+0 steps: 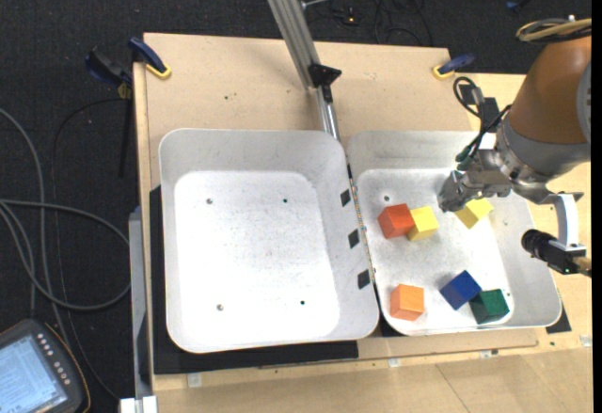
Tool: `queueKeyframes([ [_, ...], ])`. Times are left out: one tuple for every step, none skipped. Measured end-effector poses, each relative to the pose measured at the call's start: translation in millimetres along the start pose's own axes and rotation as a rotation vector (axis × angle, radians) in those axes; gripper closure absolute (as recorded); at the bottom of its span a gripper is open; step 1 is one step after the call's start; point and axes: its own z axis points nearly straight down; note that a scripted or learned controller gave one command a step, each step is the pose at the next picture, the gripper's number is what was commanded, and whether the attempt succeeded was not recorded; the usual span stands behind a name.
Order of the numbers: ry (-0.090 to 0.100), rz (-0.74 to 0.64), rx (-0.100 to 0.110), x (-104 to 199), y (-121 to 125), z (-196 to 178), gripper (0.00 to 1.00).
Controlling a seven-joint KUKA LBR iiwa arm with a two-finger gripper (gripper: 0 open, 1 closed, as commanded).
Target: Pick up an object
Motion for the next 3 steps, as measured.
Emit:
queueKeyframes([
  [0.000, -0.001, 0.002, 0, 2, -34, 1.00],
  [0.003, -0.005, 0.005, 52, 17, -40, 1.00],
  [0.004, -0.005, 0.010, 101, 26, -23, 1.00],
])
